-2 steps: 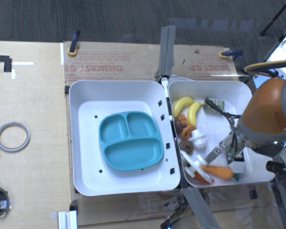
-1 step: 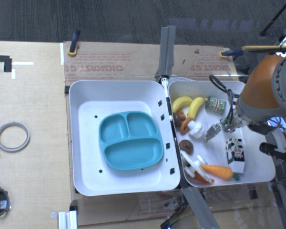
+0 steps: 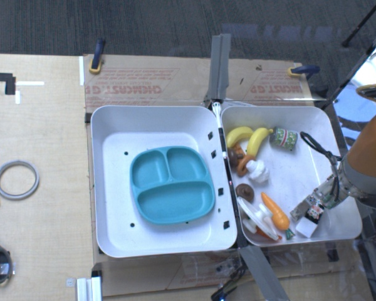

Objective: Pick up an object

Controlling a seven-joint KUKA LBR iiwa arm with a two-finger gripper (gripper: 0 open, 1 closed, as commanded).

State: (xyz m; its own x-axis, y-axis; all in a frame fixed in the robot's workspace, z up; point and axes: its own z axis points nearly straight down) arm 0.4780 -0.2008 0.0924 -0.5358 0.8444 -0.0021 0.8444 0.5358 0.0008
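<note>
**A:** How far along can the pick be judged to be?

**B:** Very little is judged to be done. Starting at the left, a grey ring of tape (image 3: 15, 179) is seen on the pale wooden surface (image 3: 44, 231), well apart from the bins. In the left shallow white bin (image 3: 106, 137) a blue divided plastic plate (image 3: 172, 185) is laid flat.

**A:** And further right?

**B:** The loose things are gathered in the right shallow white bin (image 3: 313, 124). Two yellow bananas (image 3: 249, 138) are found at the back, with a small green-and-white can (image 3: 283, 138) just beside them. A brown round piece (image 3: 245, 191) is seen lower down, and an orange carrot-shaped toy (image 3: 274, 212) lies near the front wall. All are seen resting on the bin floor, and none is lifted.

**A:** Where is the end effector placed?

**B:** The end effector (image 3: 304, 215) is seen low in the front right part of that bin, just to the right of the orange carrot-shaped toy. Whether it is released or clenched cannot be told from this slant, and nothing can be seen gripped in it.

**A:** So what is left?

**B:** No grasp is shown yet, and the lift has not been made. The orange carrot-shaped toy is judged the likeliest target, since it lies nearest.
</note>
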